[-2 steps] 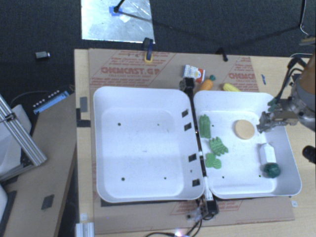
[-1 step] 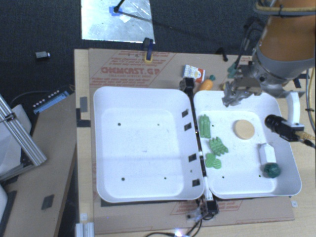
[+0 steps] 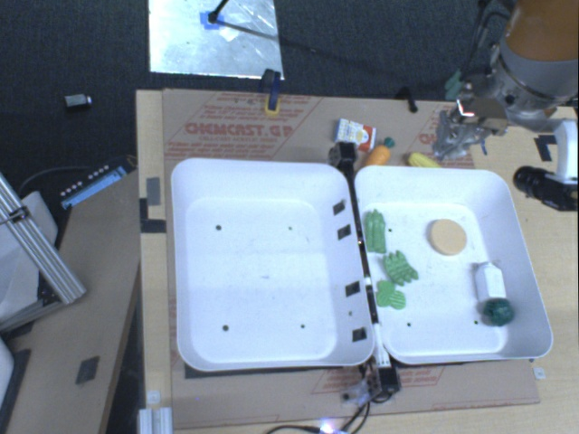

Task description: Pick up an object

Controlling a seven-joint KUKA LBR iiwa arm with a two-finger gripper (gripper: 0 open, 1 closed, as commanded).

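Objects: all lie in the right bin (image 3: pixel 507 197); a tan disc (image 3: pixel 447 237) far-centre, three green leafy pieces (image 3: pixel 387 265) near the divider, a white block (image 3: pixel 489 280) at the right wall with a dark green ball (image 3: pixel 497 312) touching its near end.
Likely handling, disc: judged stiff, light, flat; best pinched across its rim, though it sits low on the floor.
Likely handling, green pieces: look soft and thin; may flex or slip.
Likely handling, block and ball: block looks rigid, with straight sides to pinch; ball may roll, and the wall crowds both.
Gripper (image 3: pixel 455 143): hangs beyond the right bin's far rim, above the counter (image 3: pixel 154 143); whether the jaws are released or clenched I cannot tell.
Surface: smooth white bin floors, shallow walls; left bin (image 3: pixel 262 269) alongside.
Room: the disc has open floor around it; small clutter, an orange piece (image 3: pixel 377 155) and a yellow piece (image 3: pixel 422 160), lies just beyond the far rim.
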